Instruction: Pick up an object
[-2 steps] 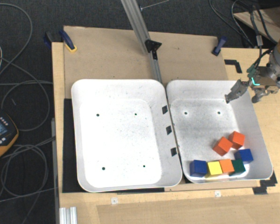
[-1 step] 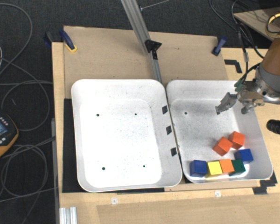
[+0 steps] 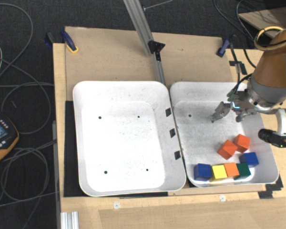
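Note:
Several small blocks lie in the near right corner of the right bin (image 3: 190, 128). Two orange blocks (image 3: 227, 149) (image 3: 241, 141) sit side by side. Just nearer is a blue block (image 3: 250, 159). Along the front wall runs a row: blue (image 3: 203, 171), yellow (image 3: 219, 171), orange (image 3: 231, 169) and green (image 3: 243, 171). My gripper (image 3: 230, 115) hangs over the right bin's far right part, behind the orange pair and apart from it. It is open, with its two fingers spread and nothing between them.
The left bin (image 3: 86, 128) stands beside the right one, with black clips on the shared wall (image 3: 171, 132). A slanted metal pole (image 3: 143, 27) rises behind the bins. Cables lie on the floor at left.

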